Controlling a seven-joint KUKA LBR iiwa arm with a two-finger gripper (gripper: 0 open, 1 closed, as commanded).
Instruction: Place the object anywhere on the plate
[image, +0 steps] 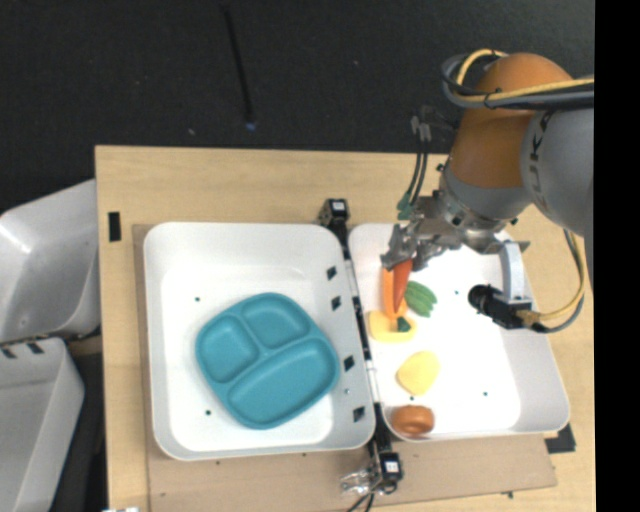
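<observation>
One toy carrot (394, 289) hangs pinched by its top in the gripper (403, 258) over the right bin (520, 400), likely light, stiff, slick plastic; mid-body hold seems steadier toward the blue plate (265, 358).

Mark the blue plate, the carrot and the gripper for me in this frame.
blue plate (262, 388): camera view, floor of its largest compartment.
carrot (392, 290): camera view, middle of the orange body.
gripper (412, 252): camera view, at its fingertips above the carrot's top end.

The grey arm (560, 150) with its orange band (500, 110) reaches in from the right, wrist bent downward, the gripper (402, 262) with its jaws closed on the carrot's upper end.
</observation>
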